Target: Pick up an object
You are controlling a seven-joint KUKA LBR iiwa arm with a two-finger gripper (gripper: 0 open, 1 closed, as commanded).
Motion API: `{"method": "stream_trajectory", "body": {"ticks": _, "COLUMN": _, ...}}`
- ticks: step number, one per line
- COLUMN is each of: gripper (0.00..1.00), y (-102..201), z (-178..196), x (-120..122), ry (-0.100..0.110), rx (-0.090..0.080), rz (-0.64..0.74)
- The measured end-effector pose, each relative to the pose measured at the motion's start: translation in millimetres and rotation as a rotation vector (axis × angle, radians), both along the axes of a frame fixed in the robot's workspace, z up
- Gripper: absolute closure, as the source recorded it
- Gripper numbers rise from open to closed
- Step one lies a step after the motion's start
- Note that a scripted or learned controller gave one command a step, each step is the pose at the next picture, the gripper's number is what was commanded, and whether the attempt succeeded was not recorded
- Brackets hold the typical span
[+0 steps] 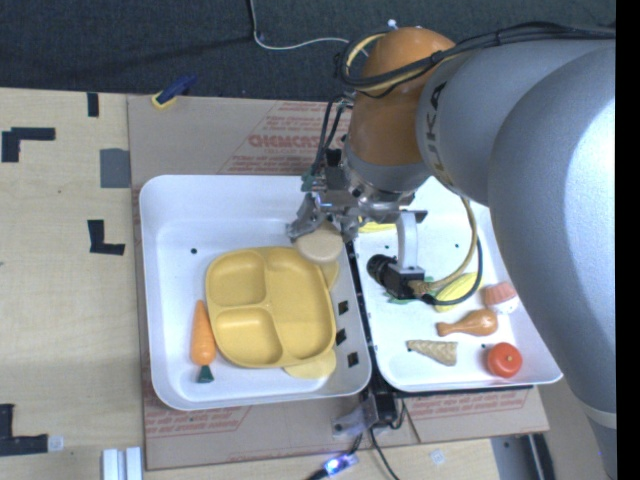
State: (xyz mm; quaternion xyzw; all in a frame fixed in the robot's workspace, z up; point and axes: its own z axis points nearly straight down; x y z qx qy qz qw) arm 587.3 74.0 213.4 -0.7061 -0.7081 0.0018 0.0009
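My gripper (322,224) hangs over the far right corner of the left bin (170,218), just above a pale beige round piece (320,247). That piece sits at the far right edge of a yellow divided plate (270,306); whether it is held or resting there cannot be told. An orange carrot (202,336) lies left of the plate. In the right bin (450,378) are a yellow banana (455,288), a brown drumstick (468,323), a red tomato (503,359), a tan wedge (433,350) and a pink piece (498,294).
A pale yellow flat piece (312,369) pokes out from under the plate's near edge. The wall shared by the two bins (358,308) runs just right of the gripper. The big grey arm (540,168) covers the right bin's far side.
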Motion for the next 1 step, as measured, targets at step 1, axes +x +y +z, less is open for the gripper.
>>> {"method": "stream_trajectory", "body": {"ticks": 1, "gripper": 1.0, "y": -6.2, "z": 6.2, "x": -6.3, "ry": -0.001, "rx": 0.001, "rz": -0.001}}
